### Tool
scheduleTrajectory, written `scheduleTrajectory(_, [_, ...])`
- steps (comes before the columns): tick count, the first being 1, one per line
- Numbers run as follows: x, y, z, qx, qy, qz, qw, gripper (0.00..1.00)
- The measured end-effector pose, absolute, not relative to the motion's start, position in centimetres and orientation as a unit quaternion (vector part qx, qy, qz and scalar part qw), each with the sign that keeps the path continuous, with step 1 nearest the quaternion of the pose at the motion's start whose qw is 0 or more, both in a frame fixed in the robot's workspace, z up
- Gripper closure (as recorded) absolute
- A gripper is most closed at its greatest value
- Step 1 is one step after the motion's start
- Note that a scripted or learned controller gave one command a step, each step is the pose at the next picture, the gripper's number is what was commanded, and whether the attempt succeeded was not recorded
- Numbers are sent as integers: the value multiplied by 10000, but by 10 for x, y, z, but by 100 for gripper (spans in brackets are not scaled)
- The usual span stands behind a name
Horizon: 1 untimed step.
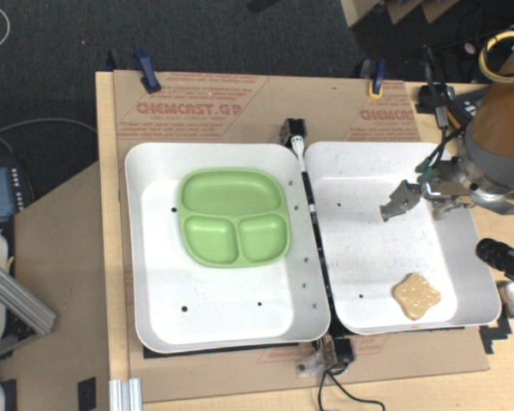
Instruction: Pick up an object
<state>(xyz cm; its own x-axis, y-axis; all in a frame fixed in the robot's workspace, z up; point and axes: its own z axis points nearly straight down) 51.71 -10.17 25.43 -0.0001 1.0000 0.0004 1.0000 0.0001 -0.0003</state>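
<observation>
Approaching for a pick | left bin (154, 255): green divided plate (234, 217) | right bin (360, 255): tan cracker (416, 295) at near-right corner | end effector (399, 202): above bin middle, apart from cracker, fingers' spread unclear | advice: centre over cracker, descend straight, close gently

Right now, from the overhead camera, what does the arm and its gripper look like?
The arm enters from the right: a bulky rounded link with an orange-brown band above a grey wrist section. Dark cables run along its upper side. The gripper is a small grey metal assembly with a greenish part near its base, ending in thin dark fingers.
</observation>
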Motion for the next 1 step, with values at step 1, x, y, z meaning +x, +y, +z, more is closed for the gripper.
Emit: scheduleTrajectory(1, [479,8,315,-7025,-7117,-36,-6,0])
